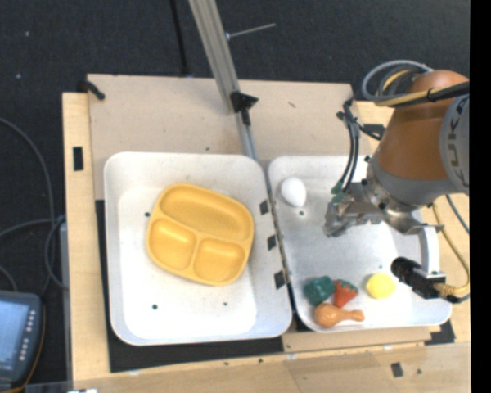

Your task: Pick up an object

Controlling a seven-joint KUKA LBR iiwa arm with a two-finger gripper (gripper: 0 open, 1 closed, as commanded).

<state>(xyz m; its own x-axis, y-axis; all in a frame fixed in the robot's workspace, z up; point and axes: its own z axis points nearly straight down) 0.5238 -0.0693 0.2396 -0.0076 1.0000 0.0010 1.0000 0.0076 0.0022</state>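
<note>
Over the right-hand bin (368, 324) the arm (417, 150) reaches in from the right, and its gripper (337, 222) hangs above the bare white floor near the bin's middle. From this slanted view I cannot tell whether it is spread or closed up, and I see nothing caught in it.

The things I could pick are all in that same bin. A white egg-shaped object (293, 191) lies near the bin's upper left corner, close to the wall shared with the other bin and a little apart from the gripper. Along the near edge sits a small cluster: a dark green piece (317, 289), a red-orange piece (344, 291) touching it on its right, and just below them an orange drumstick-shaped toy (340, 316) lying on its side against the rim. A yellow ball (380, 286) rests just to the right of that cluster, near a black fitting (412, 275) on the arm's cabling.

The left bin (114, 219) holds a yellow divided plate (200, 233), turned at a slight angle, with one long compartment and two smaller ones. Both bins sit side by side on the pale worktop (147, 109). A slanted aluminium post (215, 39) rises from the worktop behind the bins, and a handheld screen (8, 334) lies off the worktop at lower left.
</note>
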